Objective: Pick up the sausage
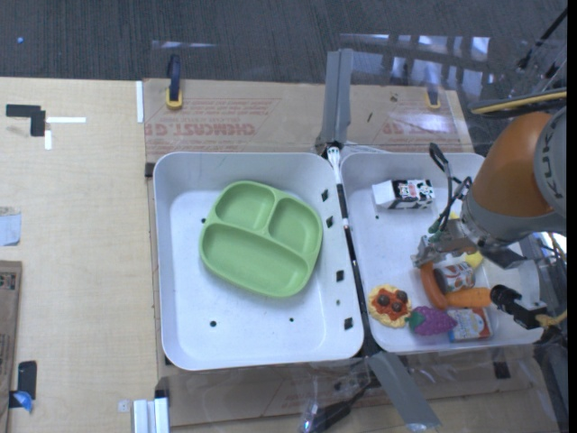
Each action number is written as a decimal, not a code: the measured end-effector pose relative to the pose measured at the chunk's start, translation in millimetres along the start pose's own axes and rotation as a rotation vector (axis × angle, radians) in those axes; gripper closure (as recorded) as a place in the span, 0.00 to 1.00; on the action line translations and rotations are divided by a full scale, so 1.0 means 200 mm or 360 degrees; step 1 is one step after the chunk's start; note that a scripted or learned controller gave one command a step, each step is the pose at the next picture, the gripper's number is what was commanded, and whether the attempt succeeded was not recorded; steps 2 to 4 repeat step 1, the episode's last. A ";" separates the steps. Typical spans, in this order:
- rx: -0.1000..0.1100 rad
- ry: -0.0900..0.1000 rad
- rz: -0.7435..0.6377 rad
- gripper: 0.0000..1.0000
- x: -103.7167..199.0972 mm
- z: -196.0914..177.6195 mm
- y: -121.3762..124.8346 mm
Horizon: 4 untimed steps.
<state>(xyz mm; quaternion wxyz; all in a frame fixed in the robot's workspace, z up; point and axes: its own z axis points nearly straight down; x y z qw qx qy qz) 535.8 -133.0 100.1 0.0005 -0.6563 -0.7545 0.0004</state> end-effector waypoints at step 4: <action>-0.0002 -0.0001 -0.0324 1.00 0.29 -0.58 0.06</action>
